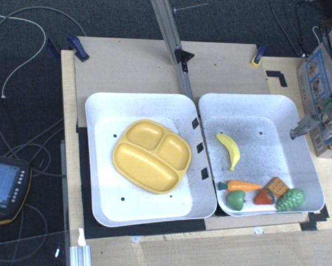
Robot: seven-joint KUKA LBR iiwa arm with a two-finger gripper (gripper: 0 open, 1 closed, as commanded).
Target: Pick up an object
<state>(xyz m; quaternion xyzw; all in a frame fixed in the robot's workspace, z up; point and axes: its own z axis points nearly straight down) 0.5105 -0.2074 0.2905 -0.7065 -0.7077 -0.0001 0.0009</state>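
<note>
Two shallow white bins sat side by side on your wooden bench (154,54). Your left bin (99,148) held a yellow divided tray (152,155). Your right bin (287,110) held a banana (230,150) centrally, with a carrot (243,185), pepper (236,199) and broccoli (290,199) toward six o'clock. Your gripper (300,129) hovered at three o'clock, holding nothing I could see.

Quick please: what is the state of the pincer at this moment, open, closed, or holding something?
Pincer: at the right rim of the right shallow white bin; open or closed cannot be told; nothing visibly held.
</note>
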